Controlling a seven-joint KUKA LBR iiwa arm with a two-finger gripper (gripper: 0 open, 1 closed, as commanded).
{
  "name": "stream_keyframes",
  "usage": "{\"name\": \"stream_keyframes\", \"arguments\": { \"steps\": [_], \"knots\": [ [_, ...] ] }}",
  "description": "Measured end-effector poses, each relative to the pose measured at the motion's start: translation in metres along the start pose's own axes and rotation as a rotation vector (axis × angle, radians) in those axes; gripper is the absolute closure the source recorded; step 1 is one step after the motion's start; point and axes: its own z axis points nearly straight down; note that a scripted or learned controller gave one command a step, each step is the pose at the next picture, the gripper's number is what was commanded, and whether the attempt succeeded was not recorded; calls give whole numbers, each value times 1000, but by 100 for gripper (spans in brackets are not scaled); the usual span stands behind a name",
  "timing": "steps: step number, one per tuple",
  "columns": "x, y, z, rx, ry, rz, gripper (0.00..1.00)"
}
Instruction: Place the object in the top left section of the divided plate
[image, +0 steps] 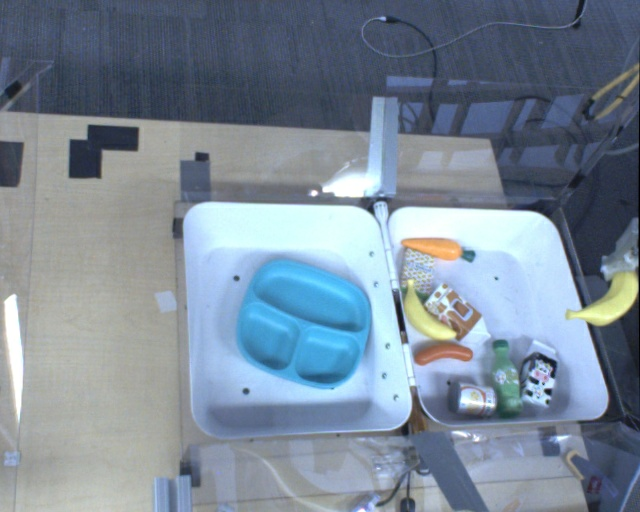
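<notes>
A blue divided plate (303, 322) lies in the left bin (215, 400), with one long section toward the back and two smaller ones toward the front. At the view's far right, a yellow banana (608, 303) hangs in the air over the right bin's outer rim. My gripper (626, 272) is just above it, a pale grey shape cut off by the frame edge, and it is shut on the banana's upper end. The gripper is well to the right of the plate, with the whole right bin between them.
The right bin (520, 240) holds a carrot (432, 248), a second banana (422, 314), a snack pack (453, 308), a sausage (442, 352), a green bottle (504, 377), a can (472, 401) and a small carton (540, 374). A metal post (384, 145) stands behind the bins' shared wall.
</notes>
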Motion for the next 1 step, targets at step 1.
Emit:
{"name": "stream_keyframes", "arguments": {
  "steps": [1],
  "knots": [
    [-44,28,137,-8,2,-77,100]
  ]
}}
